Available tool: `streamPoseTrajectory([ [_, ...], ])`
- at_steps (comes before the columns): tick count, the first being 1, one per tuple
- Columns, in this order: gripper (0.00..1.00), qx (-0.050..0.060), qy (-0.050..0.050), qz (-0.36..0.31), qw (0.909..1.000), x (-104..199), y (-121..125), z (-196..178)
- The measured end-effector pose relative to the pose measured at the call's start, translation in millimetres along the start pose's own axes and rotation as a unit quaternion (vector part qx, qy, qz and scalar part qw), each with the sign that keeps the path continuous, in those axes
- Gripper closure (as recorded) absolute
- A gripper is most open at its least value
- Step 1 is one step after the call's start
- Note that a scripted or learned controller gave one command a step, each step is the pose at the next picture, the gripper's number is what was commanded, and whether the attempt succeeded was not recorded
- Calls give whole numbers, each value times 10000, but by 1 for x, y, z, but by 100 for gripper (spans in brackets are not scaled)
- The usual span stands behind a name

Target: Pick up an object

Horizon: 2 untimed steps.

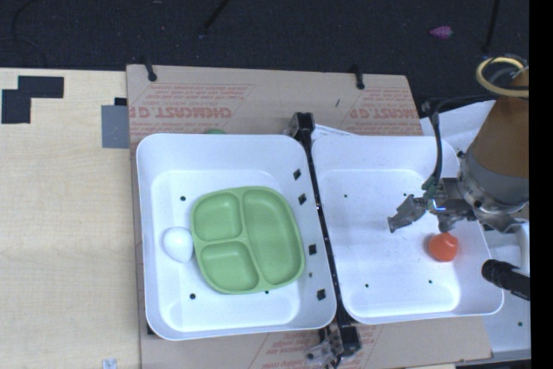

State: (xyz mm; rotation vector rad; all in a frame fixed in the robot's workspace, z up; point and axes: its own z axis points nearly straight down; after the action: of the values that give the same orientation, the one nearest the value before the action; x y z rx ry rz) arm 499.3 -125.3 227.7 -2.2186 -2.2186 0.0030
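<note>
A small orange-red ball [443, 247] lies on the floor of the right bin [380, 307], near its right side. My gripper [420, 219] hovers low over that bin, just up and left of the ball, with its fingers spread open and nothing between them. One grey finger [403, 218] points left toward the bin's middle. In the left bin [164, 160] lies a green plate with three compartments [247, 238], and a white egg-shaped ball [178, 244] rests against the plate's left edge.
A black divider [316, 229] runs between the two bins. The grey and orange arm [510, 143] enters over the right bin's right wall. Both bins sit on a cardboard sheet [268, 104] on the wooden bench.
</note>
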Motion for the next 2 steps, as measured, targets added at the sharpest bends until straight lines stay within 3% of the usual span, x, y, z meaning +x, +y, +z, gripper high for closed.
streamPoseTrajectory([
  [2,0,22,8,2,10000,-6,-15,99],
])
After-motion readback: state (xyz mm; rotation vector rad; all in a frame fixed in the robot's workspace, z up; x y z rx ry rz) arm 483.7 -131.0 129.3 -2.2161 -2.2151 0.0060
